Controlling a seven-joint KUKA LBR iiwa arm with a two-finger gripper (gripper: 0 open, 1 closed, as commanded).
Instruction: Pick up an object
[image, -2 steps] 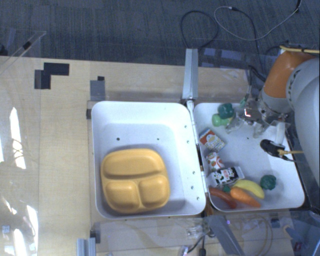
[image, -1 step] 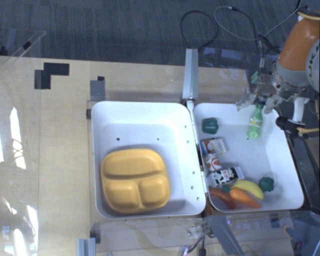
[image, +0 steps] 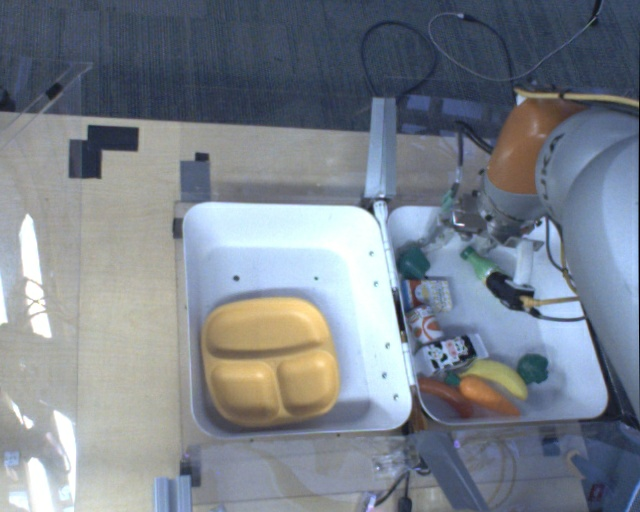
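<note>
Because the arm reaches in from the right, the claw (image: 478, 222) hangs low over the right white bin's (image: 590, 395) far end; whether it is released or clenched cannot be told. Candidate objects lie loose nearby: a dark green round toy (image: 412, 263) just left, a yellow plastic banana (image: 494, 377) well nearer the camera.

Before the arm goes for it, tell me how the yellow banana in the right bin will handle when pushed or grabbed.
The banana looks like smooth moulded plastic, so probably stiff and light. Its curved, rounded body may slip or roll. It lies against the carrot, so a push would likely shift both.
</note>
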